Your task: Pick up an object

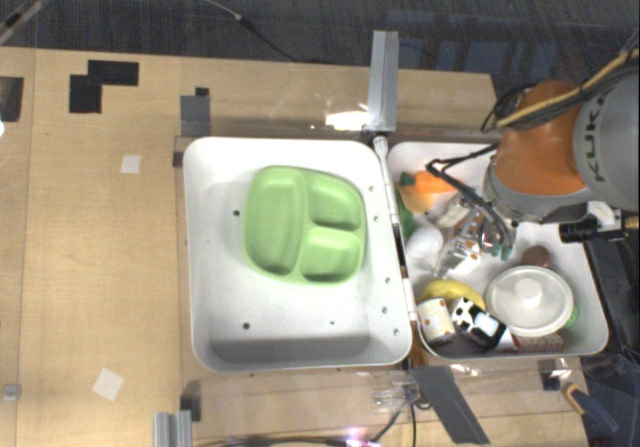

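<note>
On the bench (pixel 90 265), the left bin (pixel 215 335) carries a single green divided tray (pixel 303 222), lying flat near the middle with its compartments up; it looks set apart from the clutter, likely so the pile to its right is the picking ground.

The right bin (pixel 598 330) is crowded. Along its left side sit an orange and green toy (pixel 422 189), a pale ball (pixel 424 245), a yellow banana (pixel 448 290) and, at the near edge, a small tan cup (pixel 434 317) beside a black-and-white piece (pixel 466 316). A white round lidded bowl (pixel 529 296) rests at the near right, with a dark brown thing (pixel 537 256) just behind it.

The gripper (pixel 470 233) hangs low over the middle of this bin, between the pale ball and the bowl, tilted down toward the left. Whether it is spread or pressed together cannot be told, and nothing is visibly held. By its aim, the likely target is the pale ball or the banana: both small, smooth and rounded, touching their neighbours, so a grasp may slip.
</note>
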Available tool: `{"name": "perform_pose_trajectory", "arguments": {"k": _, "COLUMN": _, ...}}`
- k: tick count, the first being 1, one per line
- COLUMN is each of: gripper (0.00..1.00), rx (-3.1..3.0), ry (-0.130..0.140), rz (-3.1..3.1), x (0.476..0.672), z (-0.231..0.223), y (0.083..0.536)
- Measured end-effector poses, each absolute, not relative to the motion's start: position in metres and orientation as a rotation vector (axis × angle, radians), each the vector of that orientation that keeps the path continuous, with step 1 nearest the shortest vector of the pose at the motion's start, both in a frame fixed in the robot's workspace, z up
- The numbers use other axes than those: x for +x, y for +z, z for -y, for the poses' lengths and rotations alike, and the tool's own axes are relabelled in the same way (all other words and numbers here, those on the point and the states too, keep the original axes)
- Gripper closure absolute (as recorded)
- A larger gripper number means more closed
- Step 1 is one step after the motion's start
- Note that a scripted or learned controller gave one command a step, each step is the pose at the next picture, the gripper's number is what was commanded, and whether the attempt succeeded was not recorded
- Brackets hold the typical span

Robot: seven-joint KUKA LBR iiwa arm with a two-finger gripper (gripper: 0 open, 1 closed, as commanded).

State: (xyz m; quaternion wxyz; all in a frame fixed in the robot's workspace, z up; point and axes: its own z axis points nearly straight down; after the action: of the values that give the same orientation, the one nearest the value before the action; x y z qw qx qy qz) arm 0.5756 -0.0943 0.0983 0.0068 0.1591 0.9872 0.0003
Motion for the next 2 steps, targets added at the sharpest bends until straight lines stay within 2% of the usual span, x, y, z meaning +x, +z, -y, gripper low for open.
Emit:
{"name": "perform_pose_trajectory", "arguments": {"k": 1, "gripper": 0.0, "rx": 0.762, "ry": 0.007, "rz": -3.031, "x": 0.569, "z": 0.092, "y": 0.091}}
{"name": "perform_pose_trajectory", "arguments": {"k": 2, "gripper": 0.0, "rx": 0.406, "ry": 0.001, "rz": -3.103, "x": 0.612, "z": 0.097, "y": 0.116}}
